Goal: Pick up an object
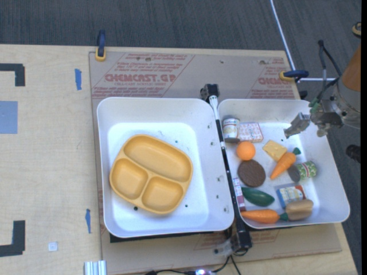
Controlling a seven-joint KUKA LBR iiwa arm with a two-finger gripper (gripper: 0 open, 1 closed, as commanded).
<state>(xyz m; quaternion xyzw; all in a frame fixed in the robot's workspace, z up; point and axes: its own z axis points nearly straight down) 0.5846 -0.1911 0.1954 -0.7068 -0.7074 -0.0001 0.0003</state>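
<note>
Here the gripper (303,123) is seen over the right bin's (339,202) upper-right corner, fingers apart and nothing held — the nearest carrot (283,164) lies just below-left of it, long axis slanted toward the gripper.

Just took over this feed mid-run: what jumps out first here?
The yellow divided plate fills most of the left bin. The right bin is crowded with toy food: an orange, a brown cookie, two carrots and a green pepper. The gripper hovers over that bin's upper right edge, above the food.
</note>
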